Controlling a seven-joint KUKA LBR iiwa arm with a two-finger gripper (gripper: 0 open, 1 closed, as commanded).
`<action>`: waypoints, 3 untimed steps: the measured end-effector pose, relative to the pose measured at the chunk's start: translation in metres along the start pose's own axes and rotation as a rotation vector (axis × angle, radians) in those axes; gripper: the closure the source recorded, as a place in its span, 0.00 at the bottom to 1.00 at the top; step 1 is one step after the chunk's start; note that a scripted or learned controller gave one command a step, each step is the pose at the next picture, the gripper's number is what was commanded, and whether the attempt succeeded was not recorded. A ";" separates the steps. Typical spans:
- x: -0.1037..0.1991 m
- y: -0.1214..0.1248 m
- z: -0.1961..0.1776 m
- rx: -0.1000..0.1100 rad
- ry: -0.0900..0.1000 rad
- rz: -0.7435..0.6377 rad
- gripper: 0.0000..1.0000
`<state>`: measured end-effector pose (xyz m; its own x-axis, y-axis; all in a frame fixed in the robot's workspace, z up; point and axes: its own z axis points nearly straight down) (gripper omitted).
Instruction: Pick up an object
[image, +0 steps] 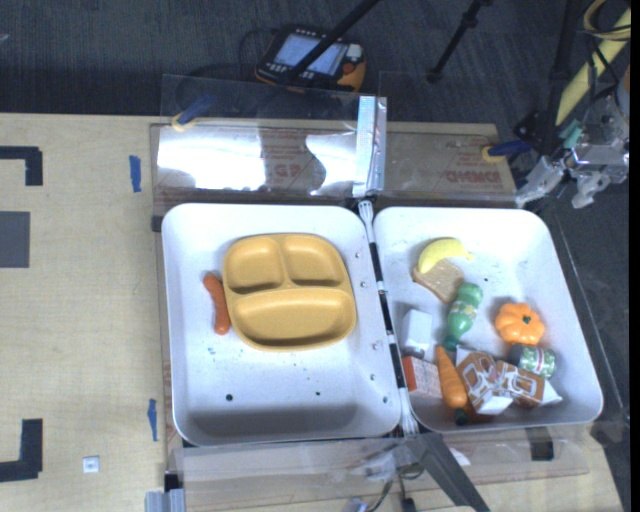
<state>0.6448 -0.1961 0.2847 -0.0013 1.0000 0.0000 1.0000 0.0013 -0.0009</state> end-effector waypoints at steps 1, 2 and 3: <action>0.049 0.016 0.122 0.000 0.000 0.038 0.00; 0.089 -0.005 0.188 -0.003 0.000 0.075 0.00; 0.089 -0.004 0.177 -0.008 0.000 0.076 1.00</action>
<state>0.6410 -0.1066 0.1074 0.0745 0.9972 0.0006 0.9972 -0.0745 0.0068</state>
